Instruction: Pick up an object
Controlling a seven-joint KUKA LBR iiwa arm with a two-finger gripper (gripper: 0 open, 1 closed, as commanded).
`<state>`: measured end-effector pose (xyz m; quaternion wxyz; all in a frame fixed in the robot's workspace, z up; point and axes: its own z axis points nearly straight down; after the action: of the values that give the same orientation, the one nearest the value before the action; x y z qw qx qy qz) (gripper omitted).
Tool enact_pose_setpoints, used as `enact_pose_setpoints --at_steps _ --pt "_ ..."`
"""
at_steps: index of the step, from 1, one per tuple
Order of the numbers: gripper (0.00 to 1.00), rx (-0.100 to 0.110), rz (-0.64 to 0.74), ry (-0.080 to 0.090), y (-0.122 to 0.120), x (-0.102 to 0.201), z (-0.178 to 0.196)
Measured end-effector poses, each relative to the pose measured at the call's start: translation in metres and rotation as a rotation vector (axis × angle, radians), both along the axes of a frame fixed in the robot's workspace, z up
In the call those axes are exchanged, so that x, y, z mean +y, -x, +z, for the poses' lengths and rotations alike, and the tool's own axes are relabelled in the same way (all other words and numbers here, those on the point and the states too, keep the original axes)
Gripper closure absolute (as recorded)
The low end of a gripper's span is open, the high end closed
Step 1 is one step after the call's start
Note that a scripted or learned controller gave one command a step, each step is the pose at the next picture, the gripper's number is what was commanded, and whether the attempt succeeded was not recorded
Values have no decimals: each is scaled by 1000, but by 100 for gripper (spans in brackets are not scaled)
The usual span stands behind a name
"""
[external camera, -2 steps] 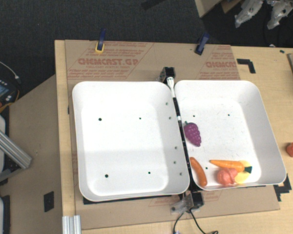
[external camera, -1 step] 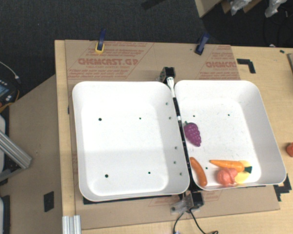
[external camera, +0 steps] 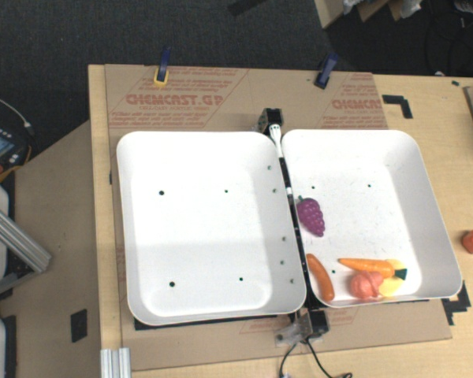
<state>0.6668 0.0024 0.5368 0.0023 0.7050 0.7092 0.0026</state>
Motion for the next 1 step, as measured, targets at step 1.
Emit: enact_pose_setpoints --at_steps 1 --pt "100 -3 -4 3 0 -3 10"
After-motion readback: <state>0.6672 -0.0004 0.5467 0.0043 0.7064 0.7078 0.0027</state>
